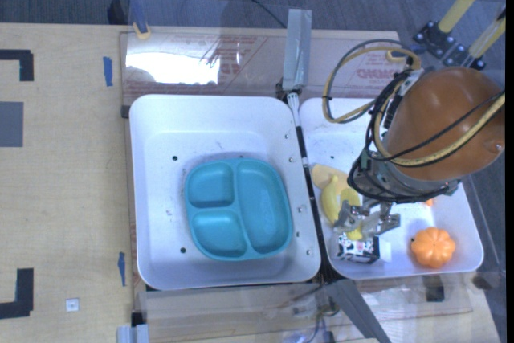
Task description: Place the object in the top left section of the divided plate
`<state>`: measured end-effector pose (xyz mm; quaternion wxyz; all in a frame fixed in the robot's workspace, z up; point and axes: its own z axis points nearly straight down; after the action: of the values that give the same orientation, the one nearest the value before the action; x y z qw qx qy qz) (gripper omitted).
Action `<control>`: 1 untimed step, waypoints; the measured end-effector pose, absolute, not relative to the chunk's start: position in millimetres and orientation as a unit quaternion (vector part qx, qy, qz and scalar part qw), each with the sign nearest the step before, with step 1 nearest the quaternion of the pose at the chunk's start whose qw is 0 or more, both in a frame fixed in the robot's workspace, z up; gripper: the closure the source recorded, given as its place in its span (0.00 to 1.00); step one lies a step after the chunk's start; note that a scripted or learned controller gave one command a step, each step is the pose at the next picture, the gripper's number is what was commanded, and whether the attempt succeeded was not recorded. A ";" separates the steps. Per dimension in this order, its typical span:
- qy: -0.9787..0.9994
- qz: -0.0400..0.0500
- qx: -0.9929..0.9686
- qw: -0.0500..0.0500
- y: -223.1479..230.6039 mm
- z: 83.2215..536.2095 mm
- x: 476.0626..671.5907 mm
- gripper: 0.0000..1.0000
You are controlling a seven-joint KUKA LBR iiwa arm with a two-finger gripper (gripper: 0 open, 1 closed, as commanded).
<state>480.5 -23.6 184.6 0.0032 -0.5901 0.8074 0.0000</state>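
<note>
A teal divided plate [238,207] lies in the left white bin [152,132]. It has two small sections on its left and one long section on its right, and nothing is in them. My gripper [366,221] hangs low in the right bin [462,209], pointing down beside a yellow banana-like object [331,193]. Just under the gripper sits a small black-and-white box [357,250] with a bit of yellow beside it. The wrist hides what lies directly beneath it.
An orange pumpkin-like toy [433,247] rests at the right bin's front right. The ridge between the bins [305,173] separates the gripper from the plate. Yellow and black cables [353,84] loop above the wrist. A clear panel [201,52] stands behind the left bin.
</note>
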 end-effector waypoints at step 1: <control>0.681 0.001 -0.732 0.003 52.9 184.4 481.6 1.00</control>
<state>481.6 52.9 184.4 0.0032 -0.7318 0.6815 0.0010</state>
